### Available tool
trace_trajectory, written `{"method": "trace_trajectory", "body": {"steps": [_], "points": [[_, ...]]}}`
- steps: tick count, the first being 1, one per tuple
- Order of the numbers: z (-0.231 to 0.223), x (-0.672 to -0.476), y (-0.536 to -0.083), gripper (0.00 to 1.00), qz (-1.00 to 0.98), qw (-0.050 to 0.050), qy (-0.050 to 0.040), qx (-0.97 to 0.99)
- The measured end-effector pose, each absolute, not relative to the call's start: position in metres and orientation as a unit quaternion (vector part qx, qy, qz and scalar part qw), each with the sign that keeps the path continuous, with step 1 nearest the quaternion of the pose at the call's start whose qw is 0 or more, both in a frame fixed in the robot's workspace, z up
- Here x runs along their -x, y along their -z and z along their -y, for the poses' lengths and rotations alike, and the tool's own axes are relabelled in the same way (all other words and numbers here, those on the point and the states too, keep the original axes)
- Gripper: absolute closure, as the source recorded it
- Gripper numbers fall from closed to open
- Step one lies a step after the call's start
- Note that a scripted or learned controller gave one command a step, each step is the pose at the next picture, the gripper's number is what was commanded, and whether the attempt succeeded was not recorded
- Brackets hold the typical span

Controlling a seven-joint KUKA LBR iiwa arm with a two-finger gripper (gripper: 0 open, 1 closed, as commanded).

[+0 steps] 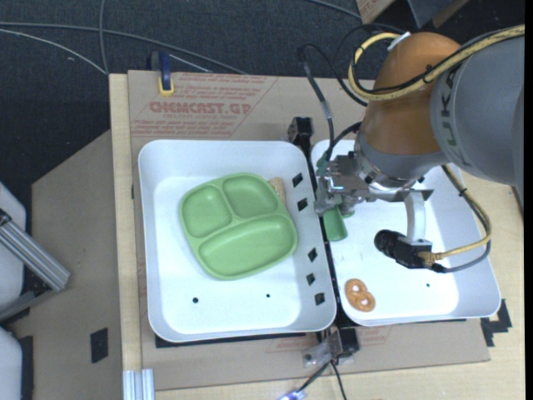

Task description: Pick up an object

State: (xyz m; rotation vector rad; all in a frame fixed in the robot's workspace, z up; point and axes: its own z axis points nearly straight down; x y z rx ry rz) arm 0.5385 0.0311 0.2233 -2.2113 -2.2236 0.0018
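The arm point(433, 98) reaches over the right bin point(466, 298), and its gripper point(335, 197) hangs at that bin's left wall, close to the divide with the left bin point(158, 223). A small green object point(335, 225) sits directly beneath the gripper, against the same wall; whether the gripper actually clasps it cannot be told from this slant. A pretzel-shaped orange piece point(358, 295) lies nearer the right bin's front edge, well apart from the gripper. A green divided plate point(237, 225) rests in the middle of the left bin.
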Motion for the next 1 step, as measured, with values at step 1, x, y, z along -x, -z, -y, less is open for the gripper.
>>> {"method": "trace_trajectory", "body": {"steps": [1], "points": [[-0.0917,-0.5187,-0.2254,1.00,0.710,0.003,-0.0002,0.704]]}}
